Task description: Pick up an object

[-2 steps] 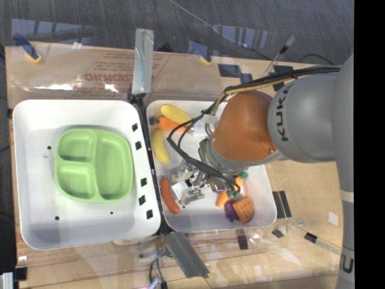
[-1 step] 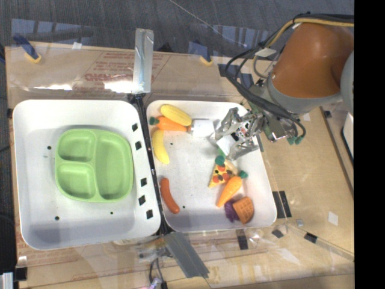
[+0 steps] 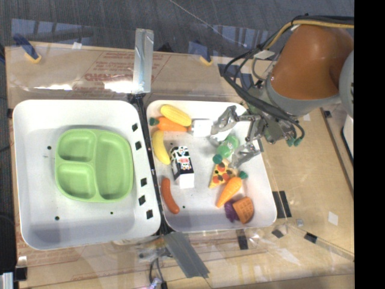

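1. The claw (image 3: 233, 138) hangs open at the right bin's (image 3: 264, 203) upper right, gripping nothing.
2. A green object (image 3: 227, 146) lies between its fingers, seemingly the nearest pick.
3. The other toys lie lower left.

Floor: dark grey carpet (image 3: 90, 5) ran along the top of the view, behind the bench.
Bench top: a light wooden surface (image 3: 319, 179) lay under a clear plastic sheet (image 3: 54, 65) that caught glare near the upper left.
Printing: faint red lettering (image 3: 111, 68) showed through the sheet, too blurred to read.
Tape: a grey strip (image 3: 143, 62) stood above the bins; another grey strip (image 3: 183, 254) lay below them; small dark tabs (image 3: 281, 203) dotted the right side.
Light: even and soft, from overhead.
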Tool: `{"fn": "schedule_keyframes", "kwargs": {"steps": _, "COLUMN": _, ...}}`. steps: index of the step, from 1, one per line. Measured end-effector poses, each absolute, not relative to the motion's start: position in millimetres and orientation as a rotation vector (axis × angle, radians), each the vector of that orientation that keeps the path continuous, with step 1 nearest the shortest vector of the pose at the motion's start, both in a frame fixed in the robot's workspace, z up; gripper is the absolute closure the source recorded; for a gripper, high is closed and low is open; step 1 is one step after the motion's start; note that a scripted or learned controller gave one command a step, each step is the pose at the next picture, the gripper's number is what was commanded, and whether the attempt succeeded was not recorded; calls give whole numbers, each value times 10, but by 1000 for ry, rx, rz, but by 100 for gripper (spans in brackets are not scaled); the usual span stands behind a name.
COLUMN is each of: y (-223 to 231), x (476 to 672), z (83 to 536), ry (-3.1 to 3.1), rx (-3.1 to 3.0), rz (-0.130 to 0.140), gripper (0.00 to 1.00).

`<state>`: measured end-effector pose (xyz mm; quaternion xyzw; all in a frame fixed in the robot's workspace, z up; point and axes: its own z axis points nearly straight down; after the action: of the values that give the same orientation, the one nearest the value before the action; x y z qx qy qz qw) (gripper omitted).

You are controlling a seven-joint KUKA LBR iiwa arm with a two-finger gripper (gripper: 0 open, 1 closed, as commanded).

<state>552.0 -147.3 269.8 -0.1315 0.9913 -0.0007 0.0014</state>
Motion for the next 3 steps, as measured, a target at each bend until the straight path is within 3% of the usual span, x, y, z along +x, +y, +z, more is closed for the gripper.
{"fn": "schedule_keyframes", "kwargs": {"steps": 1, "y": -1457, "x": 5753, "z": 1212, "ry": 3081, "rx": -562, "rz": -5, "gripper": 0}}
{"fn": "schedule_keyframes", "kwargs": {"steps": 2, "y": -1140, "x": 5741, "z": 1096, "ry": 3061, "rx": -533, "rz": -29, "gripper": 0}}
{"fn": "schedule_keyframes", "kwargs": {"steps": 3, "y": -987, "x": 5616, "z": 1100, "ry": 3091, "rx": -214, "rz": -25, "gripper": 0}}
